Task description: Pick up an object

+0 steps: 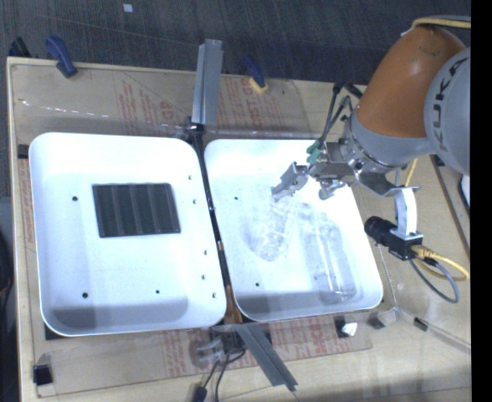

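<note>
Gripper: my gripper (306, 182) hangs over the upper middle of the right bin (229, 224), fingers spread apart with nothing between them.
Bottles: I see two clear plastic bottles in that bin, one (269, 233) just below the fingers, the other (331, 262) nearer the right wall.
Left bin: the left bin (53, 224) shows me a dark ribbed panel (135, 209).

Bench (129, 111) with two white bins (53, 224)
</note>
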Motion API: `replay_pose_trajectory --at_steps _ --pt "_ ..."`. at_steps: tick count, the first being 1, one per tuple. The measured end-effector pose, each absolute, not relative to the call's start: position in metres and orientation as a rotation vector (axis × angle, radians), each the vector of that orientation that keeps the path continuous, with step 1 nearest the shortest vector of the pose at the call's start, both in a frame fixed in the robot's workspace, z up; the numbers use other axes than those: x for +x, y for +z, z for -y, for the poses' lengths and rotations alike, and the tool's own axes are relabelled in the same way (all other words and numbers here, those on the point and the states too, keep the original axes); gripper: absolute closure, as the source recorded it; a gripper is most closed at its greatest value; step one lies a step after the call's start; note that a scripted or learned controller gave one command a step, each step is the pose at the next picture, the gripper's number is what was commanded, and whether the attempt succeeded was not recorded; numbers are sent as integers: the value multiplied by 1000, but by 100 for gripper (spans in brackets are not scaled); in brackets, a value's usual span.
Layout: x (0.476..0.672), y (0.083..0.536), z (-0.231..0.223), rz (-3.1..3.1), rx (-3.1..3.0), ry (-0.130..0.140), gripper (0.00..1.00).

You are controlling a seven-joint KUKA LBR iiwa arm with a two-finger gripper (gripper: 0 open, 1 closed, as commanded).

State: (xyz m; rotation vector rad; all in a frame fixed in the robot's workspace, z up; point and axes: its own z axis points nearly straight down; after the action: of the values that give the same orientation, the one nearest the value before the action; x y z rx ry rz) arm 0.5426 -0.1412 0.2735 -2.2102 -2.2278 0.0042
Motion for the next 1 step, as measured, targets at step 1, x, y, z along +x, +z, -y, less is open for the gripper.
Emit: replay_pose_trajectory --at_steps 1 --pt "535 403 180 2130 -2312 0 0"
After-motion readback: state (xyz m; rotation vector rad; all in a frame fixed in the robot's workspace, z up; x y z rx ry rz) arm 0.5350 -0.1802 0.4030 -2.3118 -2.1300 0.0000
